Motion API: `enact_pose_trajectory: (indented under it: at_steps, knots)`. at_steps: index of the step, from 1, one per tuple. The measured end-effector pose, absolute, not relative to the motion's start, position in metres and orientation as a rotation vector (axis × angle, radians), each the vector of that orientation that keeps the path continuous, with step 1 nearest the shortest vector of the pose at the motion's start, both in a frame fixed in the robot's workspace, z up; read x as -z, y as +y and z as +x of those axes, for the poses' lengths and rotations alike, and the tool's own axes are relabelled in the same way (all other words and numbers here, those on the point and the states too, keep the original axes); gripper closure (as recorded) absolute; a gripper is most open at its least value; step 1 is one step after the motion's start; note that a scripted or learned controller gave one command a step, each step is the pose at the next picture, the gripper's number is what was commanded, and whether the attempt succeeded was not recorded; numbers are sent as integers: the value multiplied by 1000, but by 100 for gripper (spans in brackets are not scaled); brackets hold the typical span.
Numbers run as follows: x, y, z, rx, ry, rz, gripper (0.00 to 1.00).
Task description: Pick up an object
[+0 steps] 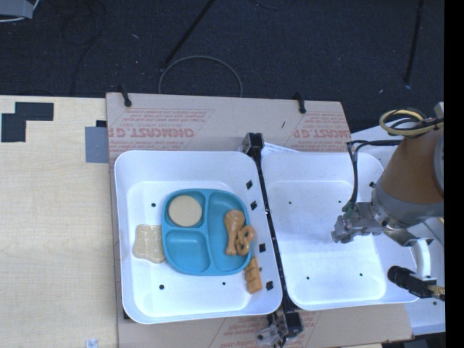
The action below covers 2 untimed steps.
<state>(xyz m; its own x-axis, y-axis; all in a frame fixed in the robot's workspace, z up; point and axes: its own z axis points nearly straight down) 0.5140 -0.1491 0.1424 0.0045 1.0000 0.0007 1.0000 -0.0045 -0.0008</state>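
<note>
Dark carpet (290, 42) — pale bench (51, 230).

Blue tray (190, 256), white bins (135, 167)

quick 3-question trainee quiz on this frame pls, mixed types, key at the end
1. True or false: the blue tray sits in the right bin.
2. What lies in the tray's upper left compartment? A) round tan disc B) pretzel C) nothing
3. Fill in: the gripper hovers over the ____ bin.

Key:
1. False. The tray is in the left bin.
2. A. The round tan disc lies there; the pretzel-like pieces lie in the right compartment.
3. Right.
</note>
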Motion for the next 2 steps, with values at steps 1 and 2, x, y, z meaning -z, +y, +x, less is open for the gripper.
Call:
enact_pose_trajectory:
  at_steps: [1,2]
  knots:
    - [-200,-150,524,2,-2224,-2222,100]
    - [-253,-151,525,3,-2225,-2222,100]
